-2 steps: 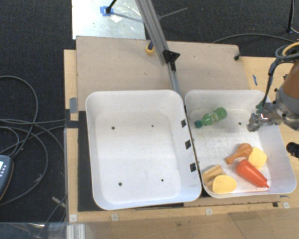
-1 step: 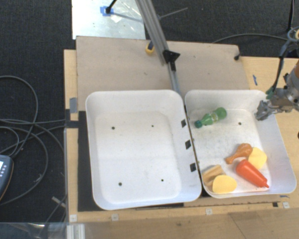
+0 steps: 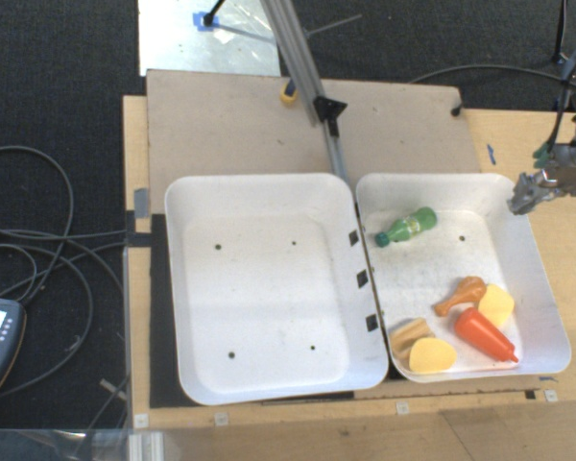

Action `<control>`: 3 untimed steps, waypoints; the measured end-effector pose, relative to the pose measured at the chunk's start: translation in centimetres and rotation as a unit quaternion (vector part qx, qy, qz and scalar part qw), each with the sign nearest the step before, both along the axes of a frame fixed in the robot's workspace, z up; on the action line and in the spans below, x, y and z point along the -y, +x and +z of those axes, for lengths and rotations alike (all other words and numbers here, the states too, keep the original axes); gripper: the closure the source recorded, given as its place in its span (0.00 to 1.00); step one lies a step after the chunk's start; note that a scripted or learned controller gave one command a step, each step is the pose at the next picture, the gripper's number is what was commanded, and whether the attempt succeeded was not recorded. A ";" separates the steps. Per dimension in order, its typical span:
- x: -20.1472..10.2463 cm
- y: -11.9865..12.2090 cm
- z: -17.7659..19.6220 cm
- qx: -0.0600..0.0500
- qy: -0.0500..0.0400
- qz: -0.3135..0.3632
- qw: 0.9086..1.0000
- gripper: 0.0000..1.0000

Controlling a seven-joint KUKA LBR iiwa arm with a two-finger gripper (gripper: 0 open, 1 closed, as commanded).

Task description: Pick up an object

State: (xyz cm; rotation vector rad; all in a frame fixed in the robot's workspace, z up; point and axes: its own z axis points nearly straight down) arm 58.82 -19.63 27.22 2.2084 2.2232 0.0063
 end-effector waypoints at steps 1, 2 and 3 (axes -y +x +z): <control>-5.0 0.1 -1.0 -0.004 0.002 0.002 1.000 1.00; -9.2 0.8 -1.3 -0.003 0.002 0.002 1.000 1.00; -14.5 1.5 -0.6 -0.003 0.002 0.002 1.000 1.00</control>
